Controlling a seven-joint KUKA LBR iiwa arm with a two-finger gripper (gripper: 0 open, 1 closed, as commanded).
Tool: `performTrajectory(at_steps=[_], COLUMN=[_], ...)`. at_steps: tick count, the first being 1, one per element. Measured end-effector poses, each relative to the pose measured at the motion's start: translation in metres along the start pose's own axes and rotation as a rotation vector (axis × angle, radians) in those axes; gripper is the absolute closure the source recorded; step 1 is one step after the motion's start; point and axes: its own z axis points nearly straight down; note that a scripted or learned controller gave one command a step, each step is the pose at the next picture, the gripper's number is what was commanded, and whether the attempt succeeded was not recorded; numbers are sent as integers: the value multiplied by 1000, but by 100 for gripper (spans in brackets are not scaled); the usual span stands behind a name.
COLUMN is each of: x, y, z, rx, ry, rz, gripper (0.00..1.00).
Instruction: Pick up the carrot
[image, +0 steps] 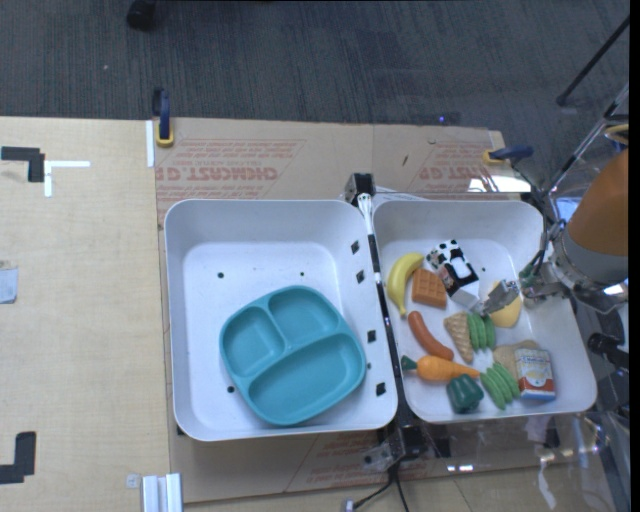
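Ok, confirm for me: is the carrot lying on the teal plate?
No, the carrot lies in the right bin, among other toy foods.

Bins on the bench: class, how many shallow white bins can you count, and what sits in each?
2. The left bin holds a teal divided plate. The right bin holds toy food, including the carrot and a banana; some items may be hidden beneath others.
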Motion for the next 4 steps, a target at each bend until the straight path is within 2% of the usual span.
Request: performTrajectory(at_steps=[1,2,3,4], x=[-5,-1,63,111], y=[-2,-1,-30,-54], z=[-8,-8,3,-2], rx=[2,4,6,-14], ry=[-11,-2,-9,-33], rz=[4,3,-12,-479], gripper=[100,0,0,0])
